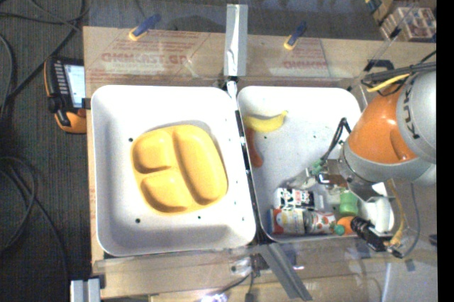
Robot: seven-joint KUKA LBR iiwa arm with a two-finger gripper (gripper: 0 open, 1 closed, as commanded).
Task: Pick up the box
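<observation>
One box (294,198) at right bin's (298,96) front edge; gripper (323,176) above it (finger state unclear). One banana (266,122).

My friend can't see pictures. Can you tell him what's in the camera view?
A grey and orange robot arm reaches from the right into the right bin, over a box lying among small items near its front edge. A banana lies at the back of that bin, and the left bin holds a yellow divided tray.
</observation>
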